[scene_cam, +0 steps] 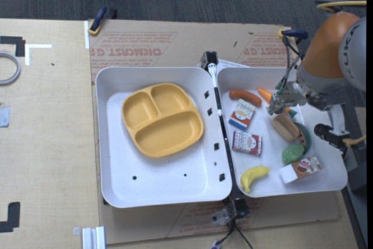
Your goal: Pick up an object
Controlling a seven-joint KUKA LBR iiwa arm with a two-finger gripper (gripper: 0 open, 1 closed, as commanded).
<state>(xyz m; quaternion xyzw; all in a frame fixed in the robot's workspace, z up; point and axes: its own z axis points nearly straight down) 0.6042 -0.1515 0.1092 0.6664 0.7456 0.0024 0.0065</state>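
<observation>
My gripper (278, 105) hangs over the upper right part of the right bin (326, 186), just above a tan bread-like piece (285, 127) and to the right of a small orange carrot (264, 94). An orange hot dog (245, 95) lies at the bin's top. Two small printed cartons (242, 113) (246, 143) lie in the middle. A yellow banana (253, 176) lies at the front, beside a white and brown box (301, 169). A green toy (294, 153) sits next to the bread piece.
The left bin (111, 125) holds a yellow divided plate (162, 119). A black clamp (210, 59) joins the bins at the back. Cardboard lies under both bins. A blue and yellow clip (98, 18) rests at the cardboard's far left corner.
</observation>
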